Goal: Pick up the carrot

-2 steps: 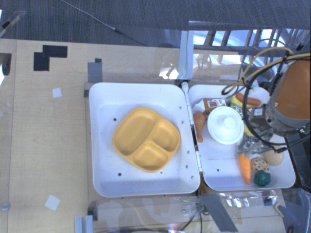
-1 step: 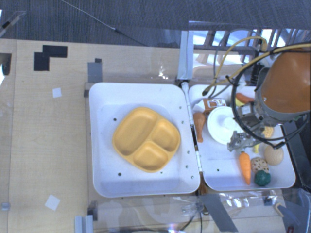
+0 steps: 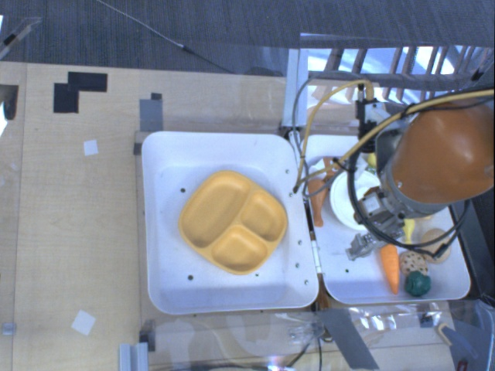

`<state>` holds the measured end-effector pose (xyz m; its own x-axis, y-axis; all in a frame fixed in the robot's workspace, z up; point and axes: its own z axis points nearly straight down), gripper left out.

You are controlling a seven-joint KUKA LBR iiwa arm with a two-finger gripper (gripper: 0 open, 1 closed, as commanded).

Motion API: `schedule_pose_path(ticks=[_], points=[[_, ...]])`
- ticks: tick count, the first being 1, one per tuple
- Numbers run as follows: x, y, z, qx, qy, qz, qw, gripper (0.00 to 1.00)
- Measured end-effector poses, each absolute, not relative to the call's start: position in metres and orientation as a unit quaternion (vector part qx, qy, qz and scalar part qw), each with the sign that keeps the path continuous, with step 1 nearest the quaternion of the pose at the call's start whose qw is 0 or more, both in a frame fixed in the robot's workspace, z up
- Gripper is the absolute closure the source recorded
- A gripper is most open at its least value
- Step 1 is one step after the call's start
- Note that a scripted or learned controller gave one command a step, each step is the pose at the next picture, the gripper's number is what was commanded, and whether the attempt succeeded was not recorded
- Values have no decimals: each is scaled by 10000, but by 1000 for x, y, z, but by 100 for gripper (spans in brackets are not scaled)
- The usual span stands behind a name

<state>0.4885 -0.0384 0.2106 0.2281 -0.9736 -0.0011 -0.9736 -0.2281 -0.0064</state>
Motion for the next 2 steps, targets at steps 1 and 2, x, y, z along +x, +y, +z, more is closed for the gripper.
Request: schedule_pose_path(ticks=[1,2], points=[[490,-50,221,-8250,5651,-13,28,100],[503,-44,200,-8764,4815,-11,27,100]])
